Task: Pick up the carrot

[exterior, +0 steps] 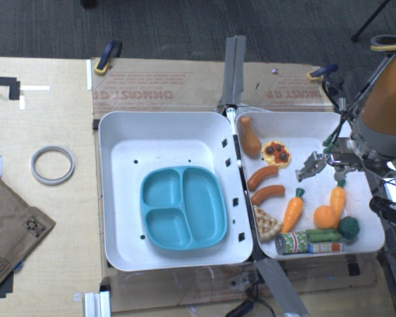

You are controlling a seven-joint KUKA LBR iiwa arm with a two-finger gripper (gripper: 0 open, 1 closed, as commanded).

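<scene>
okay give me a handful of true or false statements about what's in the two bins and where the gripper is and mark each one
1. The blue divided tray lies in the left bin. True.
2. A carrot lies in the right bin, beside two sausages. True.
3. The gripper hangs over the left bin. False: it is over the right bin.
4. The drumstick lies in the tray. False: it is in the right bin, near its top left corner.
5. A roll of tape lies on the bench left of the bins. True.
</scene>
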